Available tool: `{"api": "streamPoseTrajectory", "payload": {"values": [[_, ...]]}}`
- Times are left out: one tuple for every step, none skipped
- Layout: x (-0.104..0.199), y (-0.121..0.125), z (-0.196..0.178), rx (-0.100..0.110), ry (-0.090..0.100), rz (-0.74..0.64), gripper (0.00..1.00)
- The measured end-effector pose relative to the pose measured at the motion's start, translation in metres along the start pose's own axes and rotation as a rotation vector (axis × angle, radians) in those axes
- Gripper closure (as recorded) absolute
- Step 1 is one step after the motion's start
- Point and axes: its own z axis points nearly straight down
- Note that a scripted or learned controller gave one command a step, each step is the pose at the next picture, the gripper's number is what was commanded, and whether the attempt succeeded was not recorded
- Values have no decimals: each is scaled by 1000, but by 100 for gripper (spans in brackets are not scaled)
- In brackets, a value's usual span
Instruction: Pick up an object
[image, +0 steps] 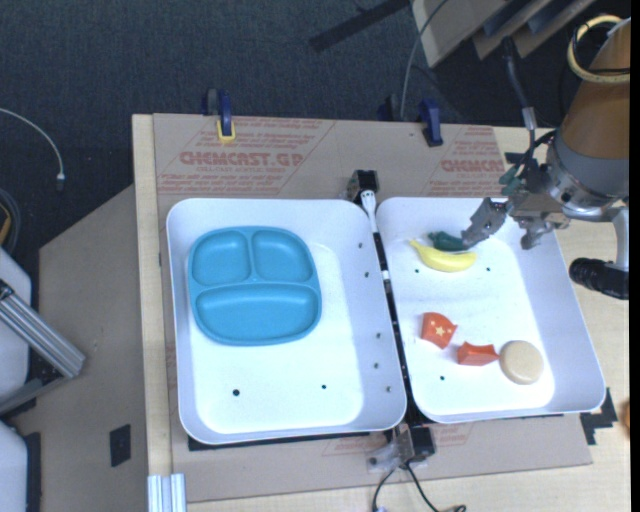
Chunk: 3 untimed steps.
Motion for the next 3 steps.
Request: {"api": "streamPoseTrajectory", "payload": {"values": [[0, 2, -7, -12, -1, -3, 0], [3, 4, 57, -5, 0, -2, 0], [1, -2, 102, -6, 0, -1, 0]]}}
